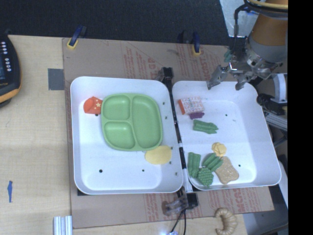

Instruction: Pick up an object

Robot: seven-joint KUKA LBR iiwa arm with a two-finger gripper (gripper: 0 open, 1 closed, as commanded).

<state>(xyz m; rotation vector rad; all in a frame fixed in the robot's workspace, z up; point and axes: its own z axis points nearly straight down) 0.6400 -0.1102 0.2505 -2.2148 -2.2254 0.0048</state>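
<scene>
Hovering over the right bin [254,131], fingers [213,82] spread wide (arm [268,28] cropped); nothing held.

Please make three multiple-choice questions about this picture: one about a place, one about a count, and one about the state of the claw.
1. Where does the green plastic plate with three compartments lie?
A. in the left white bin
B. in the right white bin
C. on the brown cardboard sheet

2. How many blue clamps hold the far edge of the cardboard?
A. one
B. two
C. four

3. What is the state of the claw?
A. shut on a toy
B. open, above the right bin's far edge
C. resting on the plate

Answers: 1 A, the plate sits inside the left bin. 2 B, one clamp on the left, another near the middle. 3 B, its fingers are spread with nothing between them.
</scene>
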